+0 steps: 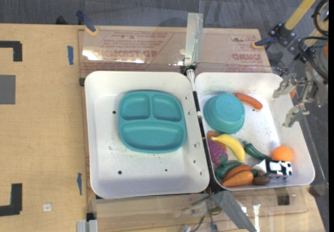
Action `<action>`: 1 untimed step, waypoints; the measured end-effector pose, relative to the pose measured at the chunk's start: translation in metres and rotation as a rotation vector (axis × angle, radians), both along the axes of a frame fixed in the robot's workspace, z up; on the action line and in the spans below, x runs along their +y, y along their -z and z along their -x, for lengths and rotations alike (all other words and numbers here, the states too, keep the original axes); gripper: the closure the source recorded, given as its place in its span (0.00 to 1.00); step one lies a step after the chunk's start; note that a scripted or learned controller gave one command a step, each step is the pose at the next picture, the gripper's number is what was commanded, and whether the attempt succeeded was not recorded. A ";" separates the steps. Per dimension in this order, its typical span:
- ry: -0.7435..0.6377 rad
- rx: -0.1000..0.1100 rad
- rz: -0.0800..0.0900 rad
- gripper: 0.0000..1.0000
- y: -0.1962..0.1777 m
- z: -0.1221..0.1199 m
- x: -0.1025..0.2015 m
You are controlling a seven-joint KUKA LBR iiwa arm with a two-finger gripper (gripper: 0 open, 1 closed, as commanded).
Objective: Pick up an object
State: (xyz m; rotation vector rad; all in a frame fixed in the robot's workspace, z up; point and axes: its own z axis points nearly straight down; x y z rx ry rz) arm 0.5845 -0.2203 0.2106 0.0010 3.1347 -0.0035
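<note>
The right bin [308, 165] holds the toys. A teal bowl [225, 112] lies upside down at its back left, with an orange sausage [248, 101] just behind it. Toward the front lie a yellow banana [230, 145], purple grapes [217, 153], a carrot [237, 175], a green vegetable [254, 150], an orange [282, 153] and a black-and-white cow [279, 169]. My gripper [288, 103] hangs over the bin's right rim, to the right of the sausage. It is open, its two silver fingers spread with nothing between them.
The left bin [99, 137] holds a teal divided plate [152, 120]. A clear upright divider [194, 37] stands behind the seam between the bins. Cardboard sheets lie behind the bins, and a wooden board [39, 121] lies to the left.
</note>
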 end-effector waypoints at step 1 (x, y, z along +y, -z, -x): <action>-0.135 0.008 -0.005 0.00 0.090 -0.049 0.035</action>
